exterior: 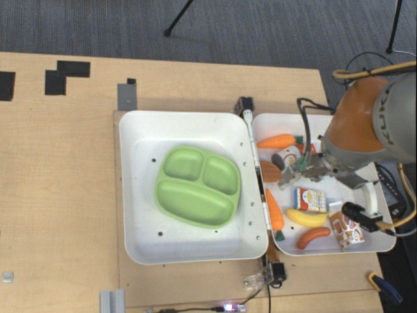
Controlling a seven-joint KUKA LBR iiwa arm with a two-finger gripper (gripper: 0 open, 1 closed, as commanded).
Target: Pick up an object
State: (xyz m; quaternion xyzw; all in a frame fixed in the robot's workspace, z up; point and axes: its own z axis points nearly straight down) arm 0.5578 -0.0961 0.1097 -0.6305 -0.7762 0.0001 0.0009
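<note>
The arm (371, 119) is cut off by the right edge and covers part of the right bin (326, 248). The end effector (294, 168) is mostly hidden under the wrist, so its fingers cannot be read. The print on the small carton (311, 199) is too small to read.

The floor (195, 18) is grey carpet with a fine ribbed texture, occupying the upper part of the camera view. A thin dark pole (186, 8) runs diagonally across it near the top centre; a second pole (396, 15) stands at the top right. The bench (58, 194) is light wood, with a straight far edge. Black patches (65, 75) are set on its upper left surface. A small grey block (127, 95) stands near the bench's far edge. Lighting is even and diffuse, with soft, weak shadows.
</note>
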